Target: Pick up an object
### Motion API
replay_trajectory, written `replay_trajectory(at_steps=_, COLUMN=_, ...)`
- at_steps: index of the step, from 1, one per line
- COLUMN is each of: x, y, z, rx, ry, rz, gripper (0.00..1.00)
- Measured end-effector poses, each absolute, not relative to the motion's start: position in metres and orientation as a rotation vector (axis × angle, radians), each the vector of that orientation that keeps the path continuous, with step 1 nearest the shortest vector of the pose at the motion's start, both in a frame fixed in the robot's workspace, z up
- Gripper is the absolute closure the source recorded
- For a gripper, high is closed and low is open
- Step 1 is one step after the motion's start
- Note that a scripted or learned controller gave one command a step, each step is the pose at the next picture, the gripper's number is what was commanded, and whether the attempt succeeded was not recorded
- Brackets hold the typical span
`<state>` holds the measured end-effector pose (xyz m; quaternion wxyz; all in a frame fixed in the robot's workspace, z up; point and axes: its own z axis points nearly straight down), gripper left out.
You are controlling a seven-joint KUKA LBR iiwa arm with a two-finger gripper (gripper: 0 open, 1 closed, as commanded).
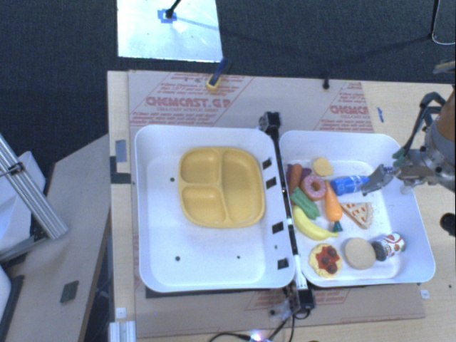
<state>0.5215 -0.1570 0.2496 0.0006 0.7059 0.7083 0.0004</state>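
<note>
A blue bottle (349,184) lies in the right bin (413,262), beside the pink donut (313,187). The gripper (375,180) reaches in from the right, tip at the bottle; its grip is unclear. The board (185,102) behind the bin reads "CHEMCAST GP".

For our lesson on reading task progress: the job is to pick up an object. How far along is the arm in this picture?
Done: the claw has reached over the right bin, beside the blue bottle. In hand: nothing visibly; the bottle lies on the bin floor and no toy is seen between its tips. Left: closing on an item and lifting it. The yellow tray sits in the left bin.
</note>
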Motion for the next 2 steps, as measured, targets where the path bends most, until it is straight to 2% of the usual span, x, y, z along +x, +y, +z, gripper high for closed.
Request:
replay_trajectory(at_steps=1, x=0.53, y=-0.153, z=0.204, rx=2.22, ry=2.225, rz=-0.001, gripper=0.0)
replay_trajectory(at_steps=2, x=0.525, y=-0.145, z=0.147, rx=2.221, ry=2.225, rz=-0.001, gripper=0.0)
